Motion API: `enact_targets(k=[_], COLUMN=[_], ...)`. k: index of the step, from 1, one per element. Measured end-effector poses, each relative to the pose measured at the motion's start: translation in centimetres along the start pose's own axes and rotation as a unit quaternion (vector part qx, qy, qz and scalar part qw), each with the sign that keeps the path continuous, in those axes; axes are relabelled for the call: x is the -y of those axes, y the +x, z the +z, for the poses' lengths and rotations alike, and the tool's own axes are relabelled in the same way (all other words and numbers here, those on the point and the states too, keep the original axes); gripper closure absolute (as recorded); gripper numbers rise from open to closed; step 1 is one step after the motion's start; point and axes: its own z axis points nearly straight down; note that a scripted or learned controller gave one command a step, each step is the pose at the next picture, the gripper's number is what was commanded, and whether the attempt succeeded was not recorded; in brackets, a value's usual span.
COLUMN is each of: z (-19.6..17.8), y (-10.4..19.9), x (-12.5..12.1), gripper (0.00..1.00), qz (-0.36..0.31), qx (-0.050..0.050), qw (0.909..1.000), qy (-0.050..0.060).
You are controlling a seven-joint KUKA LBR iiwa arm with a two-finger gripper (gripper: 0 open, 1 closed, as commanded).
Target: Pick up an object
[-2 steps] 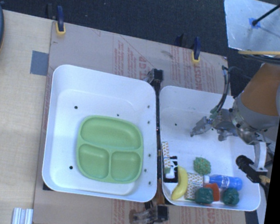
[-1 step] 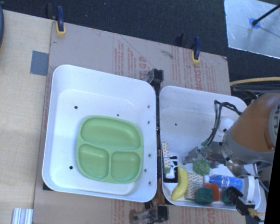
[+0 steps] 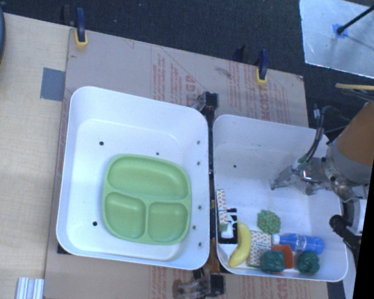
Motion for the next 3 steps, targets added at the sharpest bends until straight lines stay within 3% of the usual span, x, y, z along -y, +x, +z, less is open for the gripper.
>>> enact_targets(k=[1,2,3], z=[0.1,-0.9,-10.4], y=[6.5,6.2,14.3], x=[8.7,8.3,1.4], gripper=[0.0,1.0,1.0], qz=[0.0,0.0,-0.003], qx=[-0.004,-0.002,-0.002], qw=[1.0,1.0,1.0], qy=[0.008,0.006,-0.001])
